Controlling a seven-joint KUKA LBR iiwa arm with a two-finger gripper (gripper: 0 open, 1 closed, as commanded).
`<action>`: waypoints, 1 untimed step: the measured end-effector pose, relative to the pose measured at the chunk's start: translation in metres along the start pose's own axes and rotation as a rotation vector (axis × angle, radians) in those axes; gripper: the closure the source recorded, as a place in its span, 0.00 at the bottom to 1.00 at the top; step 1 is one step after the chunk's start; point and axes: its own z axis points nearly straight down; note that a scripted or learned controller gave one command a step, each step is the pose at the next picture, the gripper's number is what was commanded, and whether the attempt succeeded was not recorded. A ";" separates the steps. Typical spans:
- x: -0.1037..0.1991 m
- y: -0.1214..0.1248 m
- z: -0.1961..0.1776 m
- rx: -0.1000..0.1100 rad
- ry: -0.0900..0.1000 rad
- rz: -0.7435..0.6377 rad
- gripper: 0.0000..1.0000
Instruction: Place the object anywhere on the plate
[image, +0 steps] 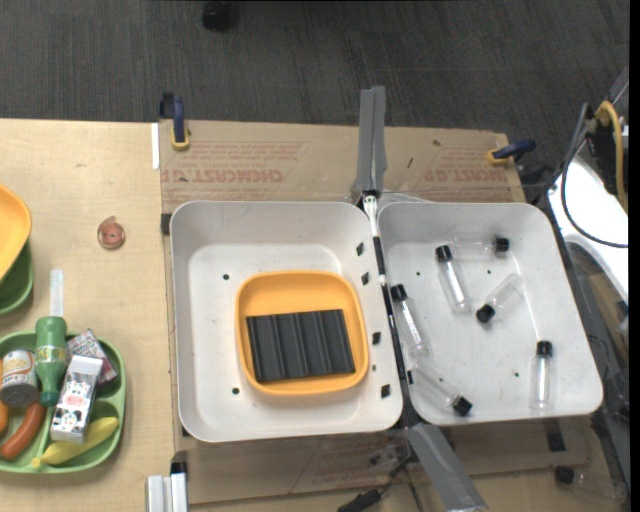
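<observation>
Your plate (300, 290) already bears a dark ribbed block (300, 343), and the clear vials (452, 279) lie scattered in the right bin (560, 250). They could roll or slip from a pinch. I cannot tell the pincer's state.

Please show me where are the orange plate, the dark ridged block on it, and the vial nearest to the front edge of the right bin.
orange plate (300, 290): camera view, on its back rim.
dark ridged block (300, 345): camera view, on its middle ridge.
vial (445, 393): camera view, on its clear body beside the black cap.
</observation>
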 end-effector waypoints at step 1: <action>0.023 -0.014 0.054 0.001 -0.002 -0.312 0.00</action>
